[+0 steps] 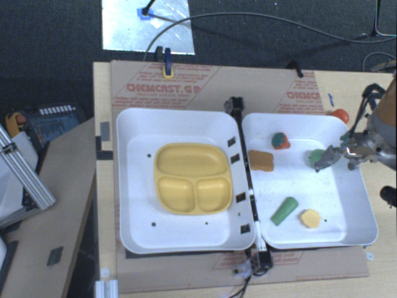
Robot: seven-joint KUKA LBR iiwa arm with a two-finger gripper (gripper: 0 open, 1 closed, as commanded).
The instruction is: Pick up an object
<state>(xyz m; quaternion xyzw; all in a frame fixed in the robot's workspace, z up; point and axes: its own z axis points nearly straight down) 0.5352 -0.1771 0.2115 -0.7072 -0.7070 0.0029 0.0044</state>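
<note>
- Your gripper (324,159) hangs over the right bin (353,194), near its 3 o'clock edge, with the arm (379,138) reaching in from the right.
- You cannot tell from this view whether the fingers are apart or together; a green patch sits at their tip, and it could be a thing in the bin or part of the gripper.
- You have four clear candidates in the right bin: a red-and-green piece (281,141) at 11 o'clock, a brown slab (261,161) at 9 o'clock beside the divider, a green cylinder (284,210) at 6 o'clock, and a yellow piece (310,218) just right of it.
- The left bin (133,166) carries a yellow tray (193,177) with three compartments; leave it alone, since it is wide and flat and likely a poor fit for the fingers.
- The green cylinder looks like your best target: it lies tilted, apart from the walls, with room on both long sides.
- To take it well, turn the wrist so the fingers close across its narrow width, not along its length.
- Come straight down over its middle, and keep off the yellow piece near its lower right end.
- Close fully before you lift, then rise slowly and check that the thing sits between the fingers.
- The brown slab lies close to the divider, so a finger may catch the wall there.
</note>
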